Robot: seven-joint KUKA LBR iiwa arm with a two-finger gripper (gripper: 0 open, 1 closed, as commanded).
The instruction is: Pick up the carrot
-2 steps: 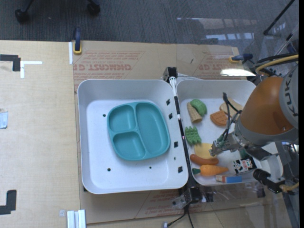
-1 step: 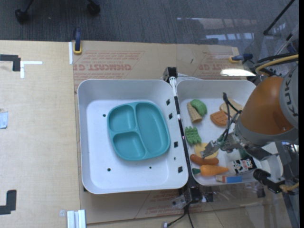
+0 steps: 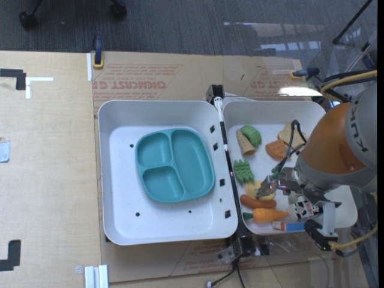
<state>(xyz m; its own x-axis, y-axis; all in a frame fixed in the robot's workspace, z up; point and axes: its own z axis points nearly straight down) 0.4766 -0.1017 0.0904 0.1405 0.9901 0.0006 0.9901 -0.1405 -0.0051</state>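
Observation:
The carrot (image 3: pixel 267 215) is orange with a small green end on its left, and it lies flat near the front wall of the right bin (image 3: pixel 270 108). My gripper (image 3: pixel 270 187) hangs low over that bin, just behind the carrot and apart from it. A small yellowish piece (image 3: pixel 264 191) sits right at the gripper's tip. The grey and orange arm covers the right half of this bin.
A reddish sausage-like toy (image 3: pixel 254 201) lies between gripper and carrot. Green leafy toy (image 3: pixel 243 171), a cone with a green top (image 3: pixel 248 138) and an orange slice (image 3: pixel 276 150) lie further back. A blue-and-white tube (image 3: pixel 289 225) sits at the front. The left bin (image 3: pixel 114 161) holds a teal divided plate (image 3: pixel 174 164).

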